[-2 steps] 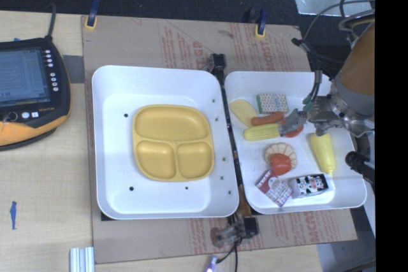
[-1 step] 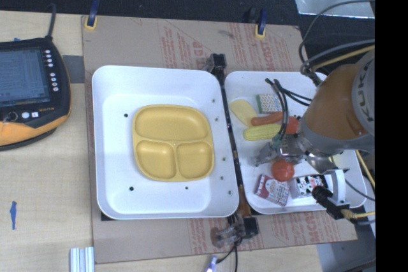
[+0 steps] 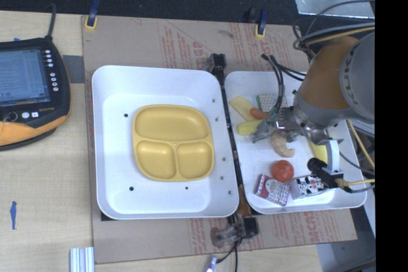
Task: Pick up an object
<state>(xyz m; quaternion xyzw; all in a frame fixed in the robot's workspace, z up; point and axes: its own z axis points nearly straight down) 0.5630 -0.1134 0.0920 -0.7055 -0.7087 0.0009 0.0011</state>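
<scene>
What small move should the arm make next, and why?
Probably lower the end effector a little: it sits in the right bin among a yellow banana-like piece, an orange piece and a beige piece, apparently with nothing gripped.

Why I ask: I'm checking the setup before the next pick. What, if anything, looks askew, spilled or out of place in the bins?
Nothing stands out. The yellow divided tray sits flat in the left bin; the small items, such as the red tomato, lie loose inside the right bin.
</scene>
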